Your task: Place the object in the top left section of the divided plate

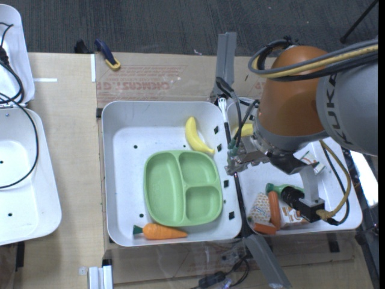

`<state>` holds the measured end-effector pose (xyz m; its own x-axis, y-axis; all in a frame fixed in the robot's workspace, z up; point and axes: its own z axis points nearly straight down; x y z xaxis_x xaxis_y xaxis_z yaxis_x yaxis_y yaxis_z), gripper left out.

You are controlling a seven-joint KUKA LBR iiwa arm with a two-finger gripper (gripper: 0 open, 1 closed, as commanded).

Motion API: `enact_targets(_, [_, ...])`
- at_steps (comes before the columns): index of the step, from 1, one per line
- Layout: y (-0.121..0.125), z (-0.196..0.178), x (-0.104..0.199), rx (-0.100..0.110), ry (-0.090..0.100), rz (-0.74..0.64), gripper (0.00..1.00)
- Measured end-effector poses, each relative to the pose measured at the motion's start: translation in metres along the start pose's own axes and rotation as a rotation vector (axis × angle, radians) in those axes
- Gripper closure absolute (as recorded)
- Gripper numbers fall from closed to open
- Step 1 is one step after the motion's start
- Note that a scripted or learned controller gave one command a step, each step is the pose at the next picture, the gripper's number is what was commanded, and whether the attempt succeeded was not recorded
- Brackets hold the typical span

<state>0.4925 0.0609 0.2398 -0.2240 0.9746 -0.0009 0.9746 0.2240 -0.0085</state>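
None of the task looks done: the divided plate (183, 188) sits bare, banana (196, 136) at its 12 o'clock, and I cannot tell the pincer's (240, 159) state.

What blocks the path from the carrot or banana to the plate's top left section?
Nothing visible does. The plate lies open in the left bin, its top left section bare. The banana lies just beyond its far rim, the carrot by its near rim. The arm hangs over the divider between the bins.
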Motion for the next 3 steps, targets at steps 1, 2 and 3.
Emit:
enact_targets(1, [0.000,0.000,0.000,0.000,0.000,0.000,0.00])
enact_targets(2, [0.001,-0.005,-0.002,0.008,-0.002,0.005,1.00])
enact_targets(3, [0.011,0.003,0.002,0.000,-0.001,-0.046,1.00])
